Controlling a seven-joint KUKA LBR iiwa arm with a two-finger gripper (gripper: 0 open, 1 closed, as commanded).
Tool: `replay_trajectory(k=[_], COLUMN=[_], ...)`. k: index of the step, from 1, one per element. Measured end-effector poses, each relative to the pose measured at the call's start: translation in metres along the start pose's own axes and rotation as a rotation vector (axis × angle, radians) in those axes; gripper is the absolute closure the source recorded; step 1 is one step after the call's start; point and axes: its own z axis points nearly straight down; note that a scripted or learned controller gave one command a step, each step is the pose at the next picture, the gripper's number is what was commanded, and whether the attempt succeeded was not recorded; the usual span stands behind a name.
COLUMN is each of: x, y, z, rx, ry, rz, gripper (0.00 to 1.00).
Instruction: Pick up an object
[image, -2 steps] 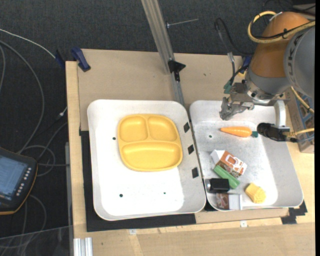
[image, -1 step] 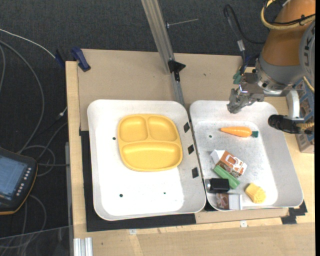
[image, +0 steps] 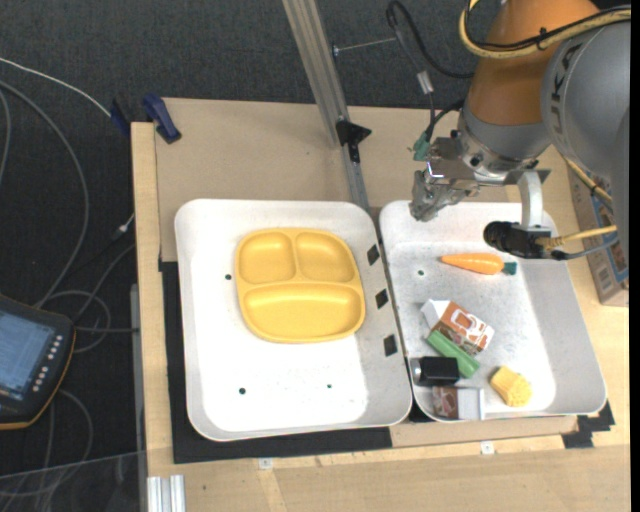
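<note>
My gripper (image: 424, 208) hangs over the far left corner of the right bin (image: 560, 290), with nothing seen between its fingers. An orange toy carrot (image: 473, 264) with a green tip lies in that bin, to the right of and a little nearer than the gripper. Further toward the front lie a brown and white packet (image: 464, 326), a green bar (image: 450, 349), a small black block (image: 437, 370), a yellow corn-like piece (image: 511, 385) and a dark packet (image: 447, 402). A yellow divided plate (image: 298, 284) sits in the left bin (image: 200, 330).
A slanted metal pole (image: 325, 85) rises behind the bins, close to the gripper's left. Black clips (image: 380, 298) sit along the divide between the two bins. A tablet (image: 25, 355) and cables lie off the bench at left.
</note>
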Motion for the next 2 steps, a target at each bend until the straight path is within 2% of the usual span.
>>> replay_trajectory(k=[2], x=[0.112], y=[0.025], z=[0.018], rx=[0.002], ry=[0.000], rz=[0.001], gripper=[1.00])
